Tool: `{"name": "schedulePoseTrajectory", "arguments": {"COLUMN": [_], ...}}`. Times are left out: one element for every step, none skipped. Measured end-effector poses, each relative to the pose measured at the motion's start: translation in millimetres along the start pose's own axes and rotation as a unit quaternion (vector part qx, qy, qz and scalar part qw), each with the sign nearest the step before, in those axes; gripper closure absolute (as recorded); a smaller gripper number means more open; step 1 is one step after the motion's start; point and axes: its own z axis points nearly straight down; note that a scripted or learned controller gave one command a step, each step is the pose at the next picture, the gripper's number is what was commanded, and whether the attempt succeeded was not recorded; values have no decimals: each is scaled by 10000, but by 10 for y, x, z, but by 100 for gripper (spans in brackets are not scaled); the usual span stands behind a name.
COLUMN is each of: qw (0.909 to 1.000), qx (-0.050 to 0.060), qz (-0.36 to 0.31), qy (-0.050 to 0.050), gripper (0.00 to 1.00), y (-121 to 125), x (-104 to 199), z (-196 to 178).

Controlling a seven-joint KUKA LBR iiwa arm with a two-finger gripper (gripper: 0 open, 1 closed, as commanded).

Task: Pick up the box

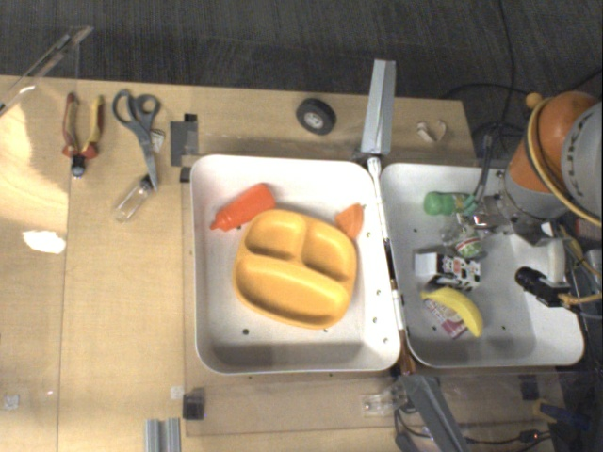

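The box (455, 268) is small, with black, white and red print, and lies in the middle of the right bin (546, 342). My gripper (470, 234) hangs just above and behind it, reaching in from the right, its tip close to the box's far edge. The grey arm with its orange band (556, 149) rises at the right edge of the view. Nothing is visibly held.
A yellow banana (459, 309) and a pink-printed packet (443, 316) lie just in front of the box. A green object (439, 202) sits at the right bin's back. The left bin (217, 337) holds a yellow divided plate (295, 266) and an orange bottle (242, 206).
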Motion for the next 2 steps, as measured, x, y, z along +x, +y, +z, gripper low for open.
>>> {"name": "schedulePoseTrajectory", "arguments": {"qw": [9948,10000], "qx": [23,26], "qz": [1022,31], "qy": [20,26], "gripper": [100,100], "y": [188,-466], "x": [932,1600], "z": [-976,-1139]}}
